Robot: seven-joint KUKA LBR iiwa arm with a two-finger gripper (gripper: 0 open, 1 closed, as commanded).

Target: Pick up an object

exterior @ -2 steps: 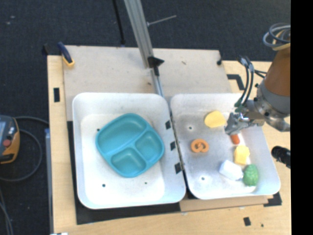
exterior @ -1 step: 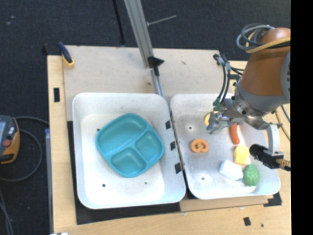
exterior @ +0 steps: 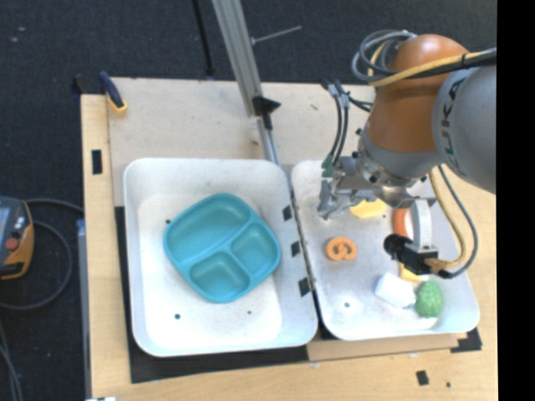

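Nearest the camera, the front edge of the wooden table (exterior: 209, 378) is being seen below two white bins. The left bin (exterior: 150, 307) is being occupied by a teal divided plate (exterior: 221, 246), which is lying flat near the bin's middle with its three compartments facing up. The right bin (exterior: 351, 320) is being occupied by several small objects: an orange ring-shaped piece (exterior: 340, 249) is lying near the bin's middle, a white block (exterior: 391, 290) is resting just beside a green bumpy object (exterior: 428, 299) at the front right corner, and a yellow piece (exterior: 368, 210) is being partly covered by the arm. A red and white object (exterior: 407, 220) is being seen near the right wall. The end effector (exterior: 328, 203) is being held over the rear left part of the right bin, beyond the orange ring and apart from it. Whether anything is being gripped cannot be told.
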